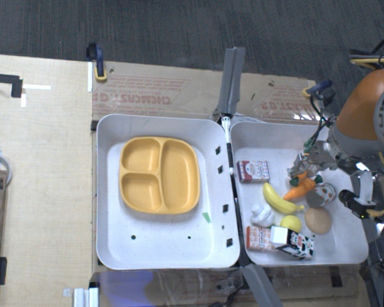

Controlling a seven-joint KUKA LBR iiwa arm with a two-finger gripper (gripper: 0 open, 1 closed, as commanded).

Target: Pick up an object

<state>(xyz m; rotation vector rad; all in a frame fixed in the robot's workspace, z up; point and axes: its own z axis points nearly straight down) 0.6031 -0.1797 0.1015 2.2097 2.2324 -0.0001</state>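
Reaching in from the right, the grey arm [368, 107] with its orange band is hanging over the right bin [340, 257], with the gripper [305, 166] sitting low at the bin's upper right part. How the gripper is set and whether anything is in it, cannot tell, the end is too small and cluttered.

Right bin things, all bunched toward the middle and lower half:
- carrot [300, 189], orange with a green top, lying just below the gripper, maybe touching it, cannot tell.
- banana [278, 199], lying slantwise just left of the carrot.
- small red-and-white carton [253, 171], lying flat near the bin's left wall, above the banana.
- grey round thing [319, 195], just right of the carrot, touching or nearly so.
- brown egg-shaped thing [317, 220], sitting below the grey one.
- lemon [291, 222], between the banana's end and the brown thing.
- white lumpy thing [262, 215], just left of the lemon.
- red-and-white box [259, 237], lying at the bin's lower edge.
- black-and-white carton [297, 244], lying right of that box, touching it.

Left bin [110, 241] is holding a yellow divided plate [159, 175] with three compartments, lying flat in the upper middle. A small green scrap [206, 216] is lying just off the plate's lower right corner.

Both bins are sitting side by side on the bench [35, 205].
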